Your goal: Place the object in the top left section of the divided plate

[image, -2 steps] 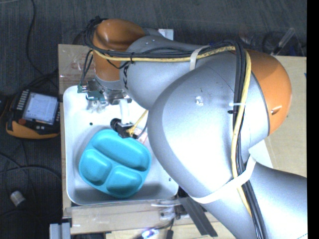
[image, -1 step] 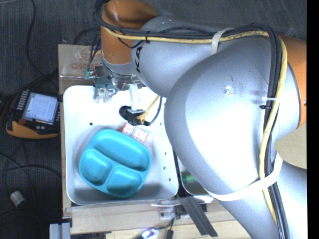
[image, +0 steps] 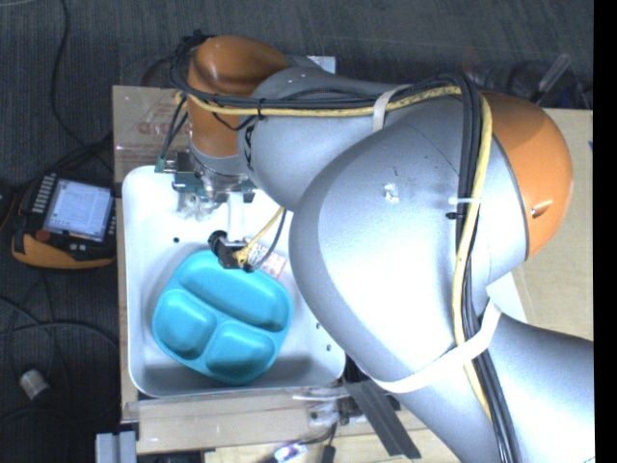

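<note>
Camera view: white bin (image: 145,258) on bench, dark carpet (image: 58,85) around; gripper (image: 214,193) state indiscernible.

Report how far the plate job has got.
Done: nothing visible; the blue divided plate in the white bin shows no object in its sections. In hand: the gripper hangs above the plate's far edge; I cannot tell its contents. Left: placing the object in the top left section.

Divided plate (image: 224,321): smooth turquoise plastic with a soft sheen. Bin (image: 145,258): glossy white plastic. Arm (image: 405,210): smooth grey casing, satin finish, with a glossy orange band (image: 227,75). Bench (image: 145,123): pale matt wood. Floor (image: 58,66): dark, rough carpet.
</note>
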You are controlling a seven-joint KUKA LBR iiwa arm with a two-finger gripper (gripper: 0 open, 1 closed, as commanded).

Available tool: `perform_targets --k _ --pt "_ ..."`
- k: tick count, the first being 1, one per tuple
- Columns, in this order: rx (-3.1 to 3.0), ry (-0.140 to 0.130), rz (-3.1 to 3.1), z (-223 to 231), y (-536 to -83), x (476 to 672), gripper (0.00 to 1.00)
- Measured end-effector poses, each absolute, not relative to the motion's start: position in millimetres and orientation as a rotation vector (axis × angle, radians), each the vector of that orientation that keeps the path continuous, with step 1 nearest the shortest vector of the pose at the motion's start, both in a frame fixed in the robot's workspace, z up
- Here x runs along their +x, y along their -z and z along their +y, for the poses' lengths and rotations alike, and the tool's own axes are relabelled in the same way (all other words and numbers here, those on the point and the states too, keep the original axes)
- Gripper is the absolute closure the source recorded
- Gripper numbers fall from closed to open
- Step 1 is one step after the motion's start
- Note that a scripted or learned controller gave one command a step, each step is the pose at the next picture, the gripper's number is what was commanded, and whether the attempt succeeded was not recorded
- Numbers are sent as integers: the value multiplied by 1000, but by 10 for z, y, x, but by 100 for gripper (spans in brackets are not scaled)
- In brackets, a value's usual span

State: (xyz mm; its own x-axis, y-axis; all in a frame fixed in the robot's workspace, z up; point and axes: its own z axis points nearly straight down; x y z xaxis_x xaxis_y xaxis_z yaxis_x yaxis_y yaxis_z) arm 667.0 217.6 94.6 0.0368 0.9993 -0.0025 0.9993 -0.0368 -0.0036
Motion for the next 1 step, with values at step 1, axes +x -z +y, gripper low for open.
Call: perform_targets --k 1 --pt "-2311 -7 -2130 2329 -1705 6675 100"
